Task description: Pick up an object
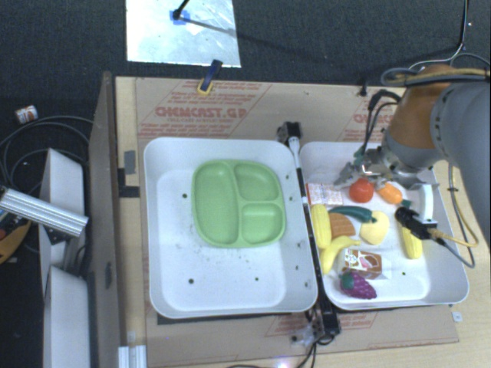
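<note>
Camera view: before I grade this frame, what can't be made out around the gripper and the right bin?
- Gripper: finger state, blurred above the tomato.
- Arm: cut off by the right edge.
- Carrot: partly hidden by the wrist.
- Small carton: label too small.

Site read as a robotics lab, not a home. Two white bins sat on a cardboard sheet over a bench, on dark carpet. Loose black cables coiled at left beside an aluminium rail. Grey-and-orange industrial arm entered from right. Plastic toy food served as test items.
</note>
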Controlling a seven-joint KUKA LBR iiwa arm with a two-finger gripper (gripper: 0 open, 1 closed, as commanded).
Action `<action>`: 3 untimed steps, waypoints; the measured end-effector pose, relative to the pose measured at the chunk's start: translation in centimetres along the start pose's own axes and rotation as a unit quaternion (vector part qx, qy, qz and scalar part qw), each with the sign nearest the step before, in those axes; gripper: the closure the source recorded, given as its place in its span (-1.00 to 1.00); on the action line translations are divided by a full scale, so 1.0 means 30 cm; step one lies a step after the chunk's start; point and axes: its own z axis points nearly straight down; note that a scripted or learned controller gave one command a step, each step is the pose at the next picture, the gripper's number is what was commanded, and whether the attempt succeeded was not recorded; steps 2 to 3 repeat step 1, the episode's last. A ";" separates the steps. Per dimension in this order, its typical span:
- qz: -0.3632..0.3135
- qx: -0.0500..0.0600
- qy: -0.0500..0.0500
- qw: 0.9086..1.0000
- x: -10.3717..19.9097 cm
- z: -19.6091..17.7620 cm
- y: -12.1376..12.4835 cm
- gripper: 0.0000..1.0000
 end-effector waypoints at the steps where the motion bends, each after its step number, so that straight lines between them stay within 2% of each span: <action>1: -0.001 0.001 0.001 1.000 0.003 -0.031 0.001 1.00; 3: -0.001 0.001 0.001 1.000 0.003 -0.031 0.001 1.00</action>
